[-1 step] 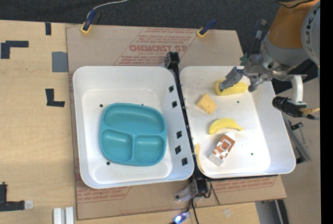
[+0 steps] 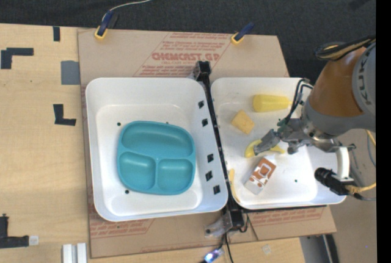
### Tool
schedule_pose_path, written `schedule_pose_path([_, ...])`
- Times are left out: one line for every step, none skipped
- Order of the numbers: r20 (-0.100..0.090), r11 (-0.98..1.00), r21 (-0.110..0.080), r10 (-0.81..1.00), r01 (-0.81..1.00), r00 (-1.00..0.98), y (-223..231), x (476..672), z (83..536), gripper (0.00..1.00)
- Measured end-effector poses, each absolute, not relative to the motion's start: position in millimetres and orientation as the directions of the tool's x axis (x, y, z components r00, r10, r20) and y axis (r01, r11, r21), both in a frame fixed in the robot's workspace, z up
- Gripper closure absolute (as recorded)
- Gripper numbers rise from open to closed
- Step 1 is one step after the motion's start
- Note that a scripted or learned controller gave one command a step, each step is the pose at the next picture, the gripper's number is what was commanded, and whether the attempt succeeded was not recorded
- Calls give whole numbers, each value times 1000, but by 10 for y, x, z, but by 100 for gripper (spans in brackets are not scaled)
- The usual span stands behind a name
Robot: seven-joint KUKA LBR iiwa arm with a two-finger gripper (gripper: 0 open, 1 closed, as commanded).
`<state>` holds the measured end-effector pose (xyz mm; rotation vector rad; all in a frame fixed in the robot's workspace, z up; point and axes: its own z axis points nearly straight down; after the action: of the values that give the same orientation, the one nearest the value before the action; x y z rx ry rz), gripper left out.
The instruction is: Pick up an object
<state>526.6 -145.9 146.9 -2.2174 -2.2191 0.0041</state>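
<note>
My gripper point(image 2: 276, 142) hangs low over the middle of the right bin point(image 2: 305, 194), at the end of the grey arm with the orange band. Directly under it, poking out to the left, lies a small curved yellow piece point(image 2: 252, 149). A white and orange box point(image 2: 261, 173) rests just below and left of the gripper, apart from it. Farther back in the same bin sit a yellow wedge-shaped block point(image 2: 242, 122) and a yellow rounded piece point(image 2: 270, 102). No object is seen lifted off the bin floor.
The left bin point(image 2: 104, 103) holds a teal divided plate point(image 2: 156, 157). A black divider with clips point(image 2: 211, 133) runs between the bins. The arm's body point(image 2: 339, 97) covers the right bin's right side.
</note>
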Motion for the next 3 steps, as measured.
schedule_pose_path([0, 1, -1, 1000, 1000, -1, -1254, 5009, 824, 0])
schedule_pose_path([0, 1, 0, 1000, 1000, -1, -1358, 5588, 849, 0])
schedule_pose_path([-1, 1, 2, 1000, 1000, -1, -1356, 5580, 952, 100])
